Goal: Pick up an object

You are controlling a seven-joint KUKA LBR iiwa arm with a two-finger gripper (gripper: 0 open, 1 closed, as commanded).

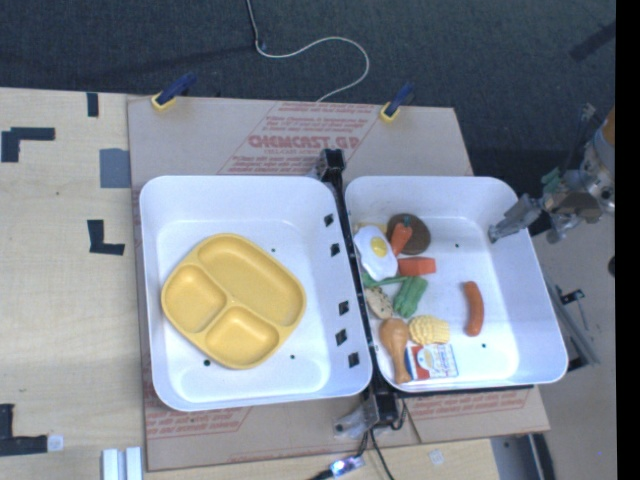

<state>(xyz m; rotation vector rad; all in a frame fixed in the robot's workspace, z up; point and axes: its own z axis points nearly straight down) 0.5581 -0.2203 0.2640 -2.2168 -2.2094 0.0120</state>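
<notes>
Cardboard [300, 140] under both bins is printed in red; "CHEMCAST" can be made out, the smaller lines cannot. Black tape marks [100, 236] are seen on the wooden bench, far left of the claw.

Well left of the claw, the left bin [170, 193], a shallow white tray with rounded corners, is occupied by a yellow plate [233, 299] of smooth plastic, moulded into three compartments, each bare.

Nearer the claw, the right bin [520, 318], of the same make, is filled along its left side with toy food. A fried egg [375, 251], white with a yellow yolk, is laid beside a dark brown round piece [412, 230] and an orange carrot [400, 236]. Below these an orange-red stick [417, 266], green pods [408, 293] and a pale speckled piece [379, 303] are clustered. At the bottom, a drumstick [394, 343], a knobbly yellow corn [429, 328] and a small red-and-white packet [436, 361] are found; the packet's print cannot be read. A sausage [473, 307], smooth and reddish, is set apart, below and left of the claw.

At the bin's upper right rim the claw [522, 218] is held over the edge, touching no toy. Whether it is open or closed cannot be told.
</notes>
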